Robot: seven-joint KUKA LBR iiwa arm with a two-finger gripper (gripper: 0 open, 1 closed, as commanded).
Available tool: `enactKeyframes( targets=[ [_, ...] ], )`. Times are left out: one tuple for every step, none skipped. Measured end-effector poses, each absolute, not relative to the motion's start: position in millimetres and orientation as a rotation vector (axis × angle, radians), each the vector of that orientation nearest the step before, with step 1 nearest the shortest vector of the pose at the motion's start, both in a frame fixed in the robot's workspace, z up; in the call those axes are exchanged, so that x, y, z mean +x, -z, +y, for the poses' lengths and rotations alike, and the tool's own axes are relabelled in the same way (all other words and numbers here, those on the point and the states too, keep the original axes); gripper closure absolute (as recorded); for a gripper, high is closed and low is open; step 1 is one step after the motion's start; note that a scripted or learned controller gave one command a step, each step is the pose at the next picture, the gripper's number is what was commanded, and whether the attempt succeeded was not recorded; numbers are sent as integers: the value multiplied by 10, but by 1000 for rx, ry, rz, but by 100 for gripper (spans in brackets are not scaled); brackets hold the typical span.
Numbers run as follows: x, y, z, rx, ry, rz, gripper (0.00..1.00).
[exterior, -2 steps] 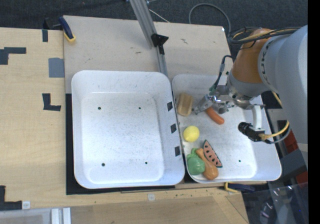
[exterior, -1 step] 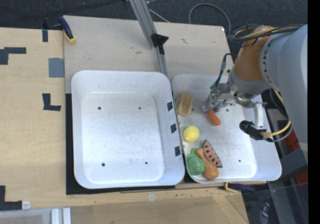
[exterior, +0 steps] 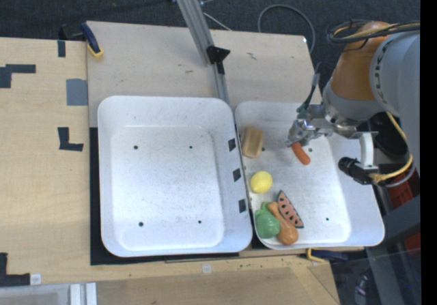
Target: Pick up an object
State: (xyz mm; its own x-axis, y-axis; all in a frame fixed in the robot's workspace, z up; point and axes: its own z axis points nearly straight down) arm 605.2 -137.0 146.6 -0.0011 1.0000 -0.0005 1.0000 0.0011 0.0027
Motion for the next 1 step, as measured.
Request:
enactKeyframes(
  targets=[
    [6099, -1923, -1432, 2219, -2, 2221, 100]
  ],
)
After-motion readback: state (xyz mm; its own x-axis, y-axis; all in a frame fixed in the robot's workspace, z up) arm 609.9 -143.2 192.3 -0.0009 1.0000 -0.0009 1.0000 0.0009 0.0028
